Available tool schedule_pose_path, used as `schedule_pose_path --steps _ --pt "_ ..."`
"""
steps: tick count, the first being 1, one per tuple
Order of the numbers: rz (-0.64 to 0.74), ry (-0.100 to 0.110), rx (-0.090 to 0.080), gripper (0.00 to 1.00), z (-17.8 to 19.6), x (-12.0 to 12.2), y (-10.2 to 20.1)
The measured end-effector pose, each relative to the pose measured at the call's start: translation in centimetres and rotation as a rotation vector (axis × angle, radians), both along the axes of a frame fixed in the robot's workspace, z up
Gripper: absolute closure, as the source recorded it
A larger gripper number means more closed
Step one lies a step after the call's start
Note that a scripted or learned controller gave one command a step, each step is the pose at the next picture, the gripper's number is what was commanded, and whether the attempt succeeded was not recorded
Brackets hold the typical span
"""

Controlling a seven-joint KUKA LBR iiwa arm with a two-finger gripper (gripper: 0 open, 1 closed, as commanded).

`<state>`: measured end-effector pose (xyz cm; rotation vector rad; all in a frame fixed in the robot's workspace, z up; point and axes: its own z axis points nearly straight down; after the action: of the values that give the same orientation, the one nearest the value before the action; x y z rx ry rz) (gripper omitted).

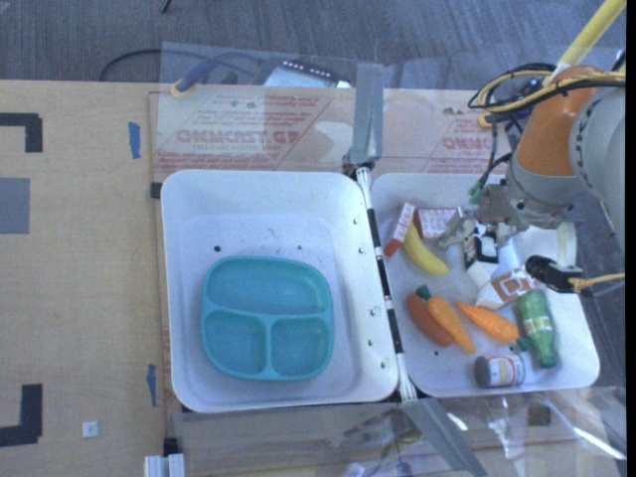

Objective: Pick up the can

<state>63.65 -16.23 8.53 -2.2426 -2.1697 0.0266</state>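
The can (500, 370) is small and grey with a pale label. It lies on its side near the front edge of the right bin (581, 366), just left of a green bottle (537, 328). My gripper (478, 235) hangs low over the back half of that bin, beside a yellow banana (424, 253) and a red-and-white box (435, 223). It is well behind the can and apart from it. The grey arm with its orange band (553, 137) reaches in from the right.
Two carrots (443, 321) (489, 321) lie in the middle of the right bin, and a white-and-orange carton (509, 284) sits near the bottle. A red stick pack (400, 227) leans by the divider. The left bin (189, 207) holds a teal sectioned plate (266, 318).
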Motion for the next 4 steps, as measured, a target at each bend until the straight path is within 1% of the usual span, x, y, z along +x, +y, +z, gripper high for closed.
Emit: schedule_pose_path --steps 1,2,3,4 --pt "0.192 -0.029 -0.001 0.0 0.1 -3.2 -3.3" --pt "0.034 0.0 -0.004 0.0 1.9 0.9 -1.6" --pt "-0.11 -0.042 -0.011 0.0 0.8 0.5 2.7" --pt "-0.069 -0.027 -0.007 0.0 0.2 2.1 3.9"
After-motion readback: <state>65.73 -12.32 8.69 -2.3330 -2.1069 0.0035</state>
